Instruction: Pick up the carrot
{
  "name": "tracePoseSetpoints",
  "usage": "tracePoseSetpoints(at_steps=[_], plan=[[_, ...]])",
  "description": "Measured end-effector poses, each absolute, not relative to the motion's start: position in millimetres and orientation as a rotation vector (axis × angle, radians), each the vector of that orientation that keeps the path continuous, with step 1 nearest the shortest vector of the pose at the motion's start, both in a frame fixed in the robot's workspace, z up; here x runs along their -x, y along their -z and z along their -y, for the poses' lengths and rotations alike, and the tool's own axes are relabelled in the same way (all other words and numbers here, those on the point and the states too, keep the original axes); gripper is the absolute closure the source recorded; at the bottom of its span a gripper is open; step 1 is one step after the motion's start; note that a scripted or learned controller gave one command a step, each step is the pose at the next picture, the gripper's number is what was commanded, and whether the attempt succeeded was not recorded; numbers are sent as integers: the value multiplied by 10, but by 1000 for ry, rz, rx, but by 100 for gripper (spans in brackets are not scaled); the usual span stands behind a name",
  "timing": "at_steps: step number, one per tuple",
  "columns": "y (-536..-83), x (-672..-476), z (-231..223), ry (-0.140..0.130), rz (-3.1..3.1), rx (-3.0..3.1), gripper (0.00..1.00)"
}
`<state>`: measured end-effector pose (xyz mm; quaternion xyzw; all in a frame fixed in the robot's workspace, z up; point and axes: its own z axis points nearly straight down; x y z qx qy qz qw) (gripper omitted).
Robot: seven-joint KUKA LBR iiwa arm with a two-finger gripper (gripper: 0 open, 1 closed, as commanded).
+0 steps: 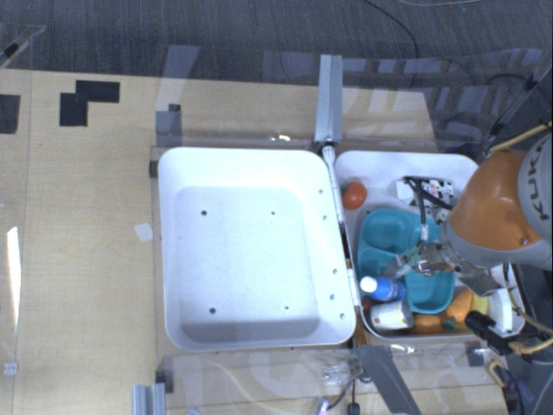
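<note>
Left bin (pixel 242 249) bare. Right bin (pixel 380 167) crowded: carrot (pixel 435 322) at near wall, beside teal cups (pixel 393 240). Gripper (pixel 421 266) above cups; finger state cannot be told. Risk: clutter deflects fingers, grabbing cup instead.

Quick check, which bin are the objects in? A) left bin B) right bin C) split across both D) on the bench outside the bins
B: the teal containers, the orange ball and the bottle all lie in the right bin, where the gripper is working; no object lies in the left bin.
</note>
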<state>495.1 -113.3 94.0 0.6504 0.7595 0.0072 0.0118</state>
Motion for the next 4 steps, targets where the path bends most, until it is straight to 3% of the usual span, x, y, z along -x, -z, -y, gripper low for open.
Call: tracePoseSetpoints(at_steps=[1,2,3,4], plan=[[-945,-5017,1757,-37,-2231,-2198,0],[-918,-5399,1471,-5,-1749,-2621,0],[-917,-6427,1216,29,-1215,-2904,0],[-1278,-6262,1672,-9,-1676,-2660,0]])
